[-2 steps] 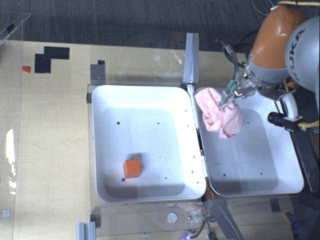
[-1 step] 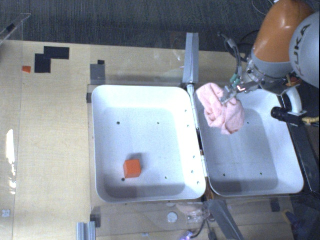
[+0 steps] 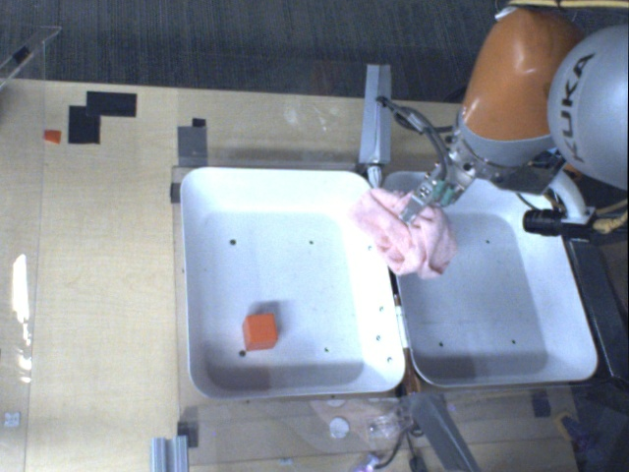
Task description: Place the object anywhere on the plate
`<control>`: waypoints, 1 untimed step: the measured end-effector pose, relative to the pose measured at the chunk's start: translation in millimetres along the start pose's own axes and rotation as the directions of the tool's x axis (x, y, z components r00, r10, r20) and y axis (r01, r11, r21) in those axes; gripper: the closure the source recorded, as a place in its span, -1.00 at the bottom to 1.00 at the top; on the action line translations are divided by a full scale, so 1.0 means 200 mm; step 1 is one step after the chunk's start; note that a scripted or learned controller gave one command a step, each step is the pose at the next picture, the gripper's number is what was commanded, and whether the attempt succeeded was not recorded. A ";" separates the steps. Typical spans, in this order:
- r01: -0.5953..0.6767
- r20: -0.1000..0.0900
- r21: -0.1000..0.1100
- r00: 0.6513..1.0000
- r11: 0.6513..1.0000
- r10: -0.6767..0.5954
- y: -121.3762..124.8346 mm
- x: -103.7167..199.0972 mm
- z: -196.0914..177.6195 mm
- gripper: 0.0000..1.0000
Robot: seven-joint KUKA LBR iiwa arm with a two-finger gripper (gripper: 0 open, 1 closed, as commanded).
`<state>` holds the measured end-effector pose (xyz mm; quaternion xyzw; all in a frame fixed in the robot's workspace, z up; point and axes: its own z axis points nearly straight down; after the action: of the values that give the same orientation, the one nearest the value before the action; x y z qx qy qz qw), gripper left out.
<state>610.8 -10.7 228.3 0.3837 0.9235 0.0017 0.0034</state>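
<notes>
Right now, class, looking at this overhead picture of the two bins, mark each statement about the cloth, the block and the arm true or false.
1. A pink cloth hangs across the divide between the two bins. True.
2. The orange block lies in the right bin. False: it lies in the left bin.
3. The end effector is at the cloth's upper edge. True.
4. The cloth touches the orange block. False: they lie well apart.
5. The arm enters from the left. False: from the right.

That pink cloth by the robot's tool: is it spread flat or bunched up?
Bunched up. The pink cloth hangs in a crumpled clump straddling the divide between the left bin and right bin, with the tool at its top.
</notes>
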 end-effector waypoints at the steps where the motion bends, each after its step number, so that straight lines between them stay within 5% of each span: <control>1: 0.390 0.000 -0.001 0.921 0.921 -0.390 0.14 0.18 0.01 1.00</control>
<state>604.8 35.0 226.5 0.1924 0.9813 0.0017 0.0036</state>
